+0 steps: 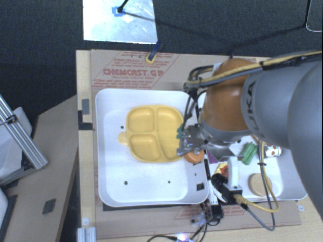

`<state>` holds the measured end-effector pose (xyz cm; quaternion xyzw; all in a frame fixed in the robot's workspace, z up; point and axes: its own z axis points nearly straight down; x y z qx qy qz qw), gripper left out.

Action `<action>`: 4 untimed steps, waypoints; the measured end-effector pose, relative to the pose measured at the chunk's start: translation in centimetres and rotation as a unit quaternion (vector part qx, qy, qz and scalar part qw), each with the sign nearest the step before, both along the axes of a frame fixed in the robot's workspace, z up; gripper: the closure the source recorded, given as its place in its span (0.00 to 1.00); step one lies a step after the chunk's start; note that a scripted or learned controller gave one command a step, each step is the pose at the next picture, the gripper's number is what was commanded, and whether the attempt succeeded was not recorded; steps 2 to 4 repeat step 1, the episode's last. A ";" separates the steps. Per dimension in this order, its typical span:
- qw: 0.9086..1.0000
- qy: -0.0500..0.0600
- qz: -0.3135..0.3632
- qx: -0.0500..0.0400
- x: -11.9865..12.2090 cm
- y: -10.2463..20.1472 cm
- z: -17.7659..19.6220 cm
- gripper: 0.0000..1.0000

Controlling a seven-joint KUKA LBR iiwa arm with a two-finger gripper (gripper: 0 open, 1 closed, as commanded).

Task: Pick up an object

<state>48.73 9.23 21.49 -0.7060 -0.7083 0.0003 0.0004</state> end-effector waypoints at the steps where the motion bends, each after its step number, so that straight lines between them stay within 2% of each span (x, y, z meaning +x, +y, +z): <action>1: 1.000 -0.001 0.001 0.000 1.3 0.7 0.5 1.00; 4: 1.000 -0.001 0.001 0.000 1.3 0.7 0.5 1.00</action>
